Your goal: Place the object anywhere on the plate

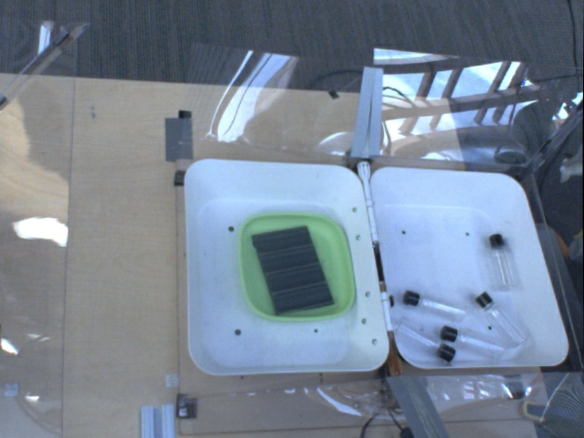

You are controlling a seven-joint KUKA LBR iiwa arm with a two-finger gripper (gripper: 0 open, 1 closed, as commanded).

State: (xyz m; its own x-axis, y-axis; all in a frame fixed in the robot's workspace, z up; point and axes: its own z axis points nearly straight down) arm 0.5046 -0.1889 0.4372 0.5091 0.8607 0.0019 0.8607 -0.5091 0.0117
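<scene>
Overhead, the camera view looks down on a pale wooden bench (pixel 91 272) bearing two shallow white bins side by side. The left white bin (pixel 205 199) holds a lime-green, square plastic plate with rounded corners (pixel 249 255), set roughly at the middle of the bin floor. The dark grey, ribbed rectangular block (pixel 291 270) lies flat on that plate. It sits well inside the raised rim, its long side turned slightly off the plate's edges, with green showing all around it.

The right white bin (pixel 456 199) touches the left one along a hinged seam. Several clear plastic vials with black caps lie in its lower right part. One vial (pixel 499 263) lies alone near the right wall, with its cap toward the back. Another (pixel 429 305) lies near the seam. A third (pixel 497 322) lies tilted just right of it. Two more (pixel 465 340) lie close together along the front wall.

A grey metal post (pixel 370 108) stands behind the seam between the bins. A small grey bracket (pixel 179 137) sits on the bench behind the left bin's far corner.

I cannot tell the gripper's state, nor how the block lies relative to it.
</scene>
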